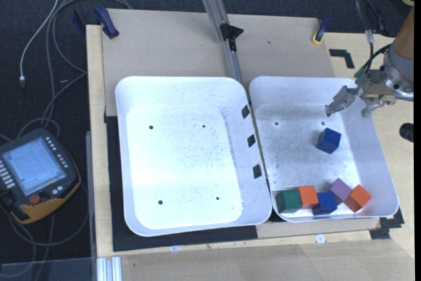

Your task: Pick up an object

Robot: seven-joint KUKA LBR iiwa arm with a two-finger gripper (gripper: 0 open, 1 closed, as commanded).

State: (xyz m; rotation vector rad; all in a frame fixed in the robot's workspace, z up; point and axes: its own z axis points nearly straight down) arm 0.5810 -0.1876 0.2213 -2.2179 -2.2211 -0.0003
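Pincer (pixel 355 102) hangs spread wide and released, holding nothing, above blue cube (pixel 328 140).

1. Both bins (pixel 177 85) – white, flecked with dark specks.
2. Blocks – blue (pixel 328 140), green (pixel 287 199), two orange (pixel 308 195), purple (pixel 340 189), another blue (pixel 325 203).
3. Desk (pixel 164 43) – tan.

My arm (pixel 402 52) enters from the right edge, its orange band visible above the wrist. My gripper (pixel 355 102) points left and downward at a slant, with its two fingers spread apart, holding nothing.
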